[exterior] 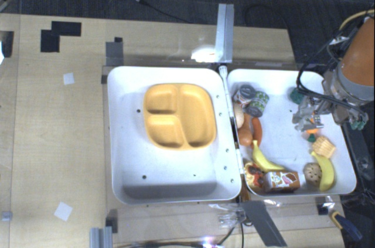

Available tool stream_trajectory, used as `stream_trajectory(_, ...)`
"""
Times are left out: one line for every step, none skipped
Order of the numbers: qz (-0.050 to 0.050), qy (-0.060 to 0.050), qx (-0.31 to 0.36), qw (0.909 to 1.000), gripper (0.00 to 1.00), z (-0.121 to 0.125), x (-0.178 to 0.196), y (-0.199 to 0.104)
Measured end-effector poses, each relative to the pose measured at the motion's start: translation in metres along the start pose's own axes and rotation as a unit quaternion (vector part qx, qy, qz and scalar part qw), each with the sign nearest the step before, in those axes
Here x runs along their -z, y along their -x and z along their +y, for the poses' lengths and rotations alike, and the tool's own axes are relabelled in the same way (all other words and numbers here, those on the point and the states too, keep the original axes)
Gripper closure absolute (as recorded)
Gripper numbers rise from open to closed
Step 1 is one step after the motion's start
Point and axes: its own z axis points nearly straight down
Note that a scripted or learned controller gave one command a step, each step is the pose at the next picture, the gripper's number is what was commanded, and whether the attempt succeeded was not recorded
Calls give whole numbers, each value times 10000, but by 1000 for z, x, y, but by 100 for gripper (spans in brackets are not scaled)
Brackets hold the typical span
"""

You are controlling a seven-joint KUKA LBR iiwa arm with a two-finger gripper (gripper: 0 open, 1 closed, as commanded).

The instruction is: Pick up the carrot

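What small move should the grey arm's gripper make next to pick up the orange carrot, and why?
Probably slide left across the right-hand white bin. The gripper hovers near that bin's right side, while the orange carrot lies against its left wall, above a yellow banana.

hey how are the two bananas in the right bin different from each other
The banana by the bin's left wall lies at a slant near the bottle, while the banana near the right wall stands closer to vertical beside the cookie. The left one looks slimmer and more sharply curved; the right one looks thicker. Both are yellow and lie in the right bin.
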Motion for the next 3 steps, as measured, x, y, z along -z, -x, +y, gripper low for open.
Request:
stream_trajectory(50, 5, 192, 9998, 100, -45, -27, -65)
stream_trajectory(18, 3, 1473, 9891, 100, -45, -111, -32)
stream_trajectory(14, 9, 552, 9985, 100, 3, -27, -46)
